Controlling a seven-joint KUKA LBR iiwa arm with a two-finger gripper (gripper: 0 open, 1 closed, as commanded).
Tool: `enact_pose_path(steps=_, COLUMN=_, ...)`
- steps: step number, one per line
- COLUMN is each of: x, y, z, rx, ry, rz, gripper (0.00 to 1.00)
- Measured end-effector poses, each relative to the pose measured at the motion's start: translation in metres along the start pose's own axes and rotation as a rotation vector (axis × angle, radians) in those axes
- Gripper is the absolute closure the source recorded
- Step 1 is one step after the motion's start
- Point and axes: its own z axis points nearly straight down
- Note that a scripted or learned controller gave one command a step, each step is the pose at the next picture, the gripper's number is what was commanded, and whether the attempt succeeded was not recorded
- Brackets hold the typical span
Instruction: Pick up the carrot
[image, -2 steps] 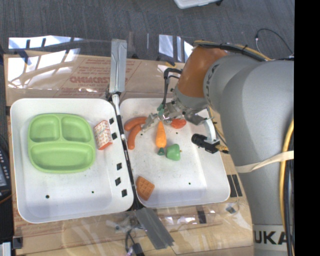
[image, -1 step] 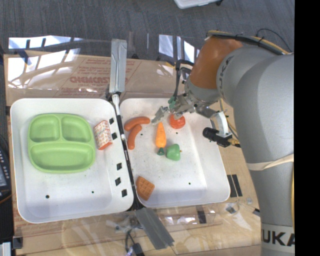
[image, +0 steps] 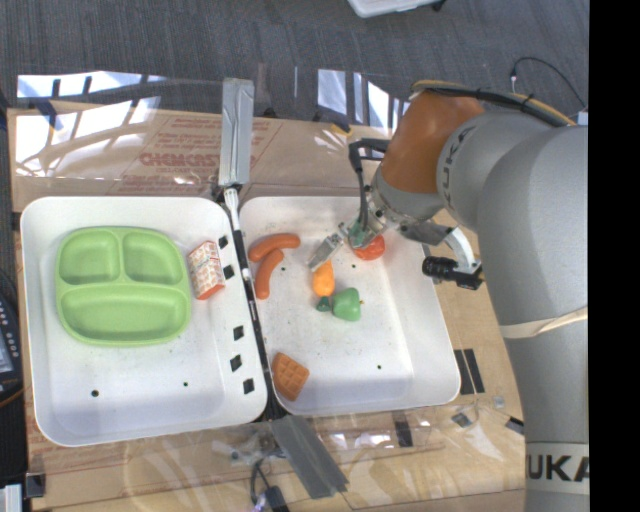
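The carrot (image: 323, 281) is a short orange piece lying in the right bin (image: 420, 340), near its middle. My gripper (image: 328, 251) hangs just above and behind the carrot, reaching in from the right under the orange-banded wrist. Its tip comes close to the carrot's upper end; whether they touch I cannot tell. A red tomato-like piece (image: 371, 248) sits right beside the gripper, partly hidden by the wrist.
A green pepper (image: 346, 305) touches the carrot's lower right. Two orange-red sausages (image: 270, 258) lie to the left, and a waffle piece (image: 290, 375) sits at the front left corner. The left bin (image: 130, 390) holds a green divided plate (image: 122, 284) and a small can (image: 206, 269).
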Motion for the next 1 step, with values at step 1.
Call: enact_pose_path(steps=1, x=0.0391, y=-0.0404, z=0.0065, rx=-0.001, ry=-0.002, rz=0.014, gripper=0.00)
